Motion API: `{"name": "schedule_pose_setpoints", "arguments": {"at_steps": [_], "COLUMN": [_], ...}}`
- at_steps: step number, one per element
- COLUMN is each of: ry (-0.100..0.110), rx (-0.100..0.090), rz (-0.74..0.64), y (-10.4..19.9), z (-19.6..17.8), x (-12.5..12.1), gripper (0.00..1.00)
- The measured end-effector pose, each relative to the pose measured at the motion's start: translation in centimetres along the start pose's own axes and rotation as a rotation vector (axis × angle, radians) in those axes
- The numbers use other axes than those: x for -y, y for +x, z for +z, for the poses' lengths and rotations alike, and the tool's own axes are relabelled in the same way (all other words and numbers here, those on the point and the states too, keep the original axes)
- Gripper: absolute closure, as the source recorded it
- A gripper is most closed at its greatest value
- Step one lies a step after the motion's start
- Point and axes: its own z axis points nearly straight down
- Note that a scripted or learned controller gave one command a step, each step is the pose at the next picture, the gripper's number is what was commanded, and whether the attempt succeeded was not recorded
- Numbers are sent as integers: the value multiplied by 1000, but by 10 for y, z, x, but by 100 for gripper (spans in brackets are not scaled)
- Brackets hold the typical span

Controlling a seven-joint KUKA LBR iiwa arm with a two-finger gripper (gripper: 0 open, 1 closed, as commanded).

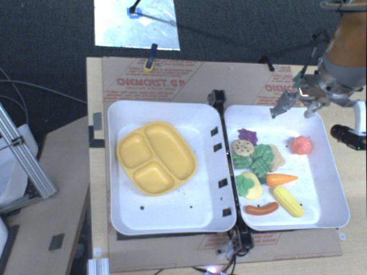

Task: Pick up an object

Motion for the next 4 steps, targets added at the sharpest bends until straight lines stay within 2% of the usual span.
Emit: {"name": "schedule_pose_setpoints", "arguments": {"at_steps": [1, 2, 3, 4], "ry": [5, 1, -5, 3], "rx": [0, 1, 2, -1], "rz": [3, 4, 1, 3], "y": [-28, -72, -70, -51], "z": [91, 198, 181, 194], "x": [-37, -54, -56, -24], "gripper": [0, 0, 100, 100]}}
